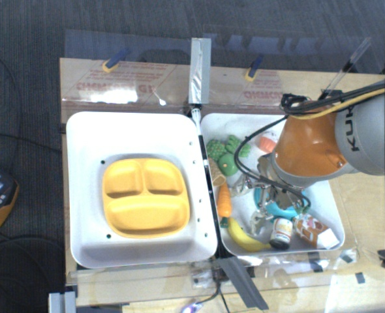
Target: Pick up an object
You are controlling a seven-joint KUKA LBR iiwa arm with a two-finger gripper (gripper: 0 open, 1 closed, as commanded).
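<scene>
The gripper [265, 207] was lowered among the right bin's [333, 204] clutter above the banana [243, 237]; its opening could not be told. A confirmed grasp was still needed.

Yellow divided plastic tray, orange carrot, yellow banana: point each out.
Yellow divided plastic tray [145, 196], camera view, centre ridge.
Orange carrot [224, 201], camera view, mid-body.
Yellow banana [243, 237], camera view, middle of curve.

A pale wooden worktop [362, 194] carries two shallow white plastic bins side by side: the left bin [81, 175] towards its left edge, the right bin [333, 204] just beside it, their rims touching.
</scene>
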